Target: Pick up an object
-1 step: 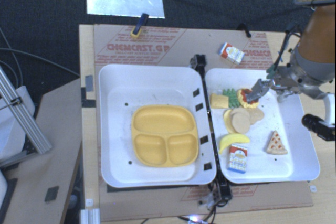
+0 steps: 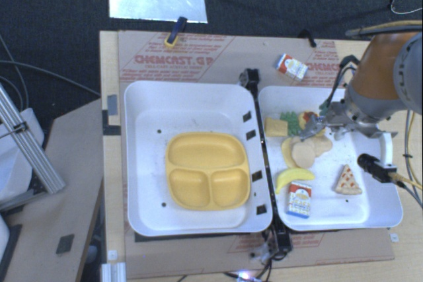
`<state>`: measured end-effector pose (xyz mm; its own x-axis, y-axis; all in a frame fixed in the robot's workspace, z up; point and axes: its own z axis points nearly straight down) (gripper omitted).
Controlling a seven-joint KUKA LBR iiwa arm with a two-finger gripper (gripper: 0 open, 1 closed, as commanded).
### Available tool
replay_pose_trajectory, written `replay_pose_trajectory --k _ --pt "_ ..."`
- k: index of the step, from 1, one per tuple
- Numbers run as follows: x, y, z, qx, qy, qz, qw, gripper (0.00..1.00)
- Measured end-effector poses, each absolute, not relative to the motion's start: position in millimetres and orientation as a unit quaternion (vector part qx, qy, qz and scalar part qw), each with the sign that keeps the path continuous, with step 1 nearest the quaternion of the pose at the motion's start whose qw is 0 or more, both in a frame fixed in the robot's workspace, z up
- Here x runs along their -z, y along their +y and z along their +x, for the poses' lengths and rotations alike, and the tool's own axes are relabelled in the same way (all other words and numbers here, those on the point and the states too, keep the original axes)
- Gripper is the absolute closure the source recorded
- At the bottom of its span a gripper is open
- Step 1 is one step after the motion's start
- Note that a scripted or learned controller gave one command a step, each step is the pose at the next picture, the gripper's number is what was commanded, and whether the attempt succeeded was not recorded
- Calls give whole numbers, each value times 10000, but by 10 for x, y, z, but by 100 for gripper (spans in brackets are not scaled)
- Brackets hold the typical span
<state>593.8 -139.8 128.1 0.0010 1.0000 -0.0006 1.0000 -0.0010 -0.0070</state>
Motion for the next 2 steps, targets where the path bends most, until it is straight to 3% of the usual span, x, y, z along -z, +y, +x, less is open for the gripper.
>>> replay_pose_trajectory --k 1,2 --pt "-851 -1253 6498 18 -7095 -7047 -27 0" --pt "-1002 -1259 6506 45 -7089 -7053 -50 100"
